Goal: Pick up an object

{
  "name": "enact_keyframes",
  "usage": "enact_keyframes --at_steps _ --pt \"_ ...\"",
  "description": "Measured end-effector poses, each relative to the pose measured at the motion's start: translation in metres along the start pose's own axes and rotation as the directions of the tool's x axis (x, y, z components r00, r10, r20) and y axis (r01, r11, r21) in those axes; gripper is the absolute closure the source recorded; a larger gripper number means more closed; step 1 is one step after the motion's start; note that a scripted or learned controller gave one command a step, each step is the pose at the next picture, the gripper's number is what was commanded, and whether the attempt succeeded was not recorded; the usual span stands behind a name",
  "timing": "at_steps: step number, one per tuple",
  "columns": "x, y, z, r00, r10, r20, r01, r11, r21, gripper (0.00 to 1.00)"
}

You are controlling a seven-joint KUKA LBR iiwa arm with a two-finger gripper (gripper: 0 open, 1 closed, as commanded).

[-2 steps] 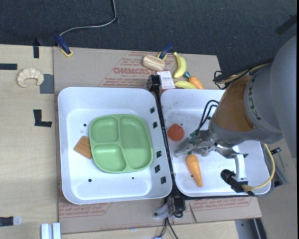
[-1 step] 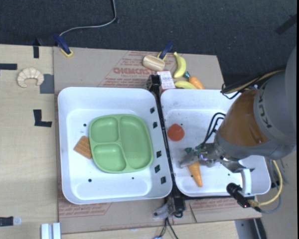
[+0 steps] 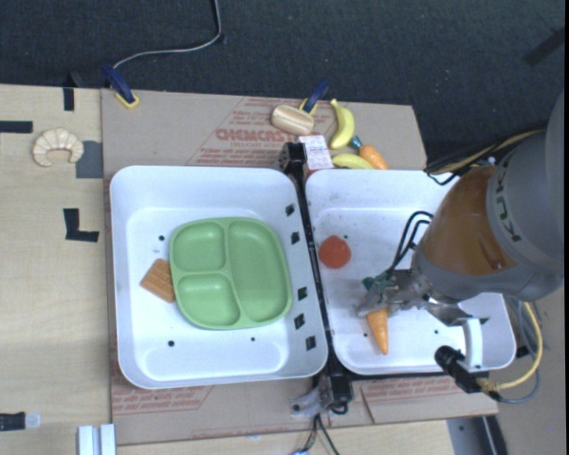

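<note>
your arm [image 3: 512,226] comes in from the right and hangs low over the right bin [image 3: 360,192], its orange band sitting above the wrist. the claw [image 3: 383,295] is down at the top end of an orange carrot [image 3: 377,330] that lies on the floor of that bin, pointing toward the bin's near edge. the claw's tips touch or sit just over the carrot's upper end, but you cannot tell from this angle whether they are apart or together, or whether the carrot is actually between them.

just to the left of the claw in the same bin you have a small round red-orange piece [image 3: 335,251], lying apart from the carrot.

in the left bin [image 3: 133,254] you see a green divided plate [image 3: 230,272] with 3 compartments, and a tan cracker-like square [image 3: 158,280] tucked against its left edge.

on the counter [image 3: 38,282] behind the bins lie 2 bananas [image 3: 342,126], a bread roll [image 3: 292,118] and a small printed box [image 3: 316,152], clustered near the bins' shared corner. a croissant [image 3: 57,146] sits well off to the left on the counter.
</note>
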State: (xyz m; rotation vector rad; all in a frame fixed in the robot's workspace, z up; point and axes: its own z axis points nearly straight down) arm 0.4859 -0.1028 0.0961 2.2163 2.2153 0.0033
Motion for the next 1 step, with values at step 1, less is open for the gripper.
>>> enact_keyframes --at_steps 1 --pt "0.0630 0.0235 -0.0882 1.000 -0.002 -0.005 0.002 1.000 0.008 1.00"
